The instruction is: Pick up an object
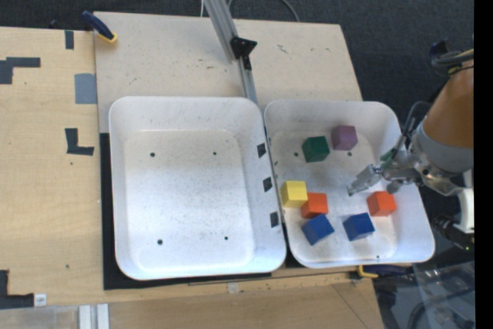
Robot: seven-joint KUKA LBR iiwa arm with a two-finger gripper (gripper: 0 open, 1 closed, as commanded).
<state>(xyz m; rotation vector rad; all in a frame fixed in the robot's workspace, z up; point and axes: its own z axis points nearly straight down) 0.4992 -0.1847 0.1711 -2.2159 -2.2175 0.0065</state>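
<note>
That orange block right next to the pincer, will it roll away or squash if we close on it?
The orange block looks like a flat-faced cube, so it should probably slide rather than roll. Its crisp edges suggest it is stiff, unlikely to squash. It sits near the right bin's wall, so a push from the pincer might pin it there.

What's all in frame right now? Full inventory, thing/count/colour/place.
Bins: 2, white, side by side on the bench; left bin, right bin.
Blocks, all in the right bin:
green block: 1, upper middle.
purple block: 1, beside the green.
yellow block: 1, left side.
orange blocks: 2, one by the yellow, one at right.
blue blocks: 2, front.
gripper: 1, grey, over the right bin.
</note>
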